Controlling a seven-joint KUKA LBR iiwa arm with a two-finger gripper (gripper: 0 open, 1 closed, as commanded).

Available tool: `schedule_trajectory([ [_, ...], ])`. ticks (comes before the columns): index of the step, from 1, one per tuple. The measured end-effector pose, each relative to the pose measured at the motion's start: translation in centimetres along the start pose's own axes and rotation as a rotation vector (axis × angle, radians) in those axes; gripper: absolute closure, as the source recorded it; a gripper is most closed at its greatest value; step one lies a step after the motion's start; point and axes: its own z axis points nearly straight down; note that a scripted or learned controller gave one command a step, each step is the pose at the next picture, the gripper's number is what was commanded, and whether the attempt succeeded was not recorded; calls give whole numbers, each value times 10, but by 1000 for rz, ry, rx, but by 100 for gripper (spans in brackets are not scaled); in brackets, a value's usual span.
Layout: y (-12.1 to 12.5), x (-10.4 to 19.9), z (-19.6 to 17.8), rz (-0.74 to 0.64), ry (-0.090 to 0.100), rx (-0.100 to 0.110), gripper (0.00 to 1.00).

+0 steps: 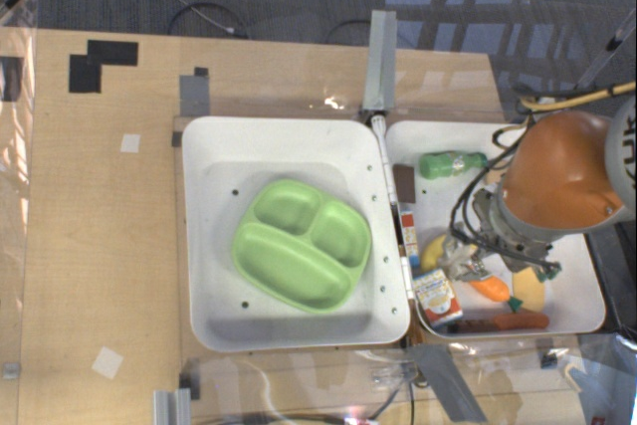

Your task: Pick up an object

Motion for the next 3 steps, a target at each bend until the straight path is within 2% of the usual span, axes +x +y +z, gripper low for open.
schedule_trajectory([
  [1, -25, -21, -164, 278, 24, -13, 100],
  [2, 16, -16, -124, 406, 33, -16, 100],
  [3, -30, -57, -191, 391, 25, -12, 100],
])
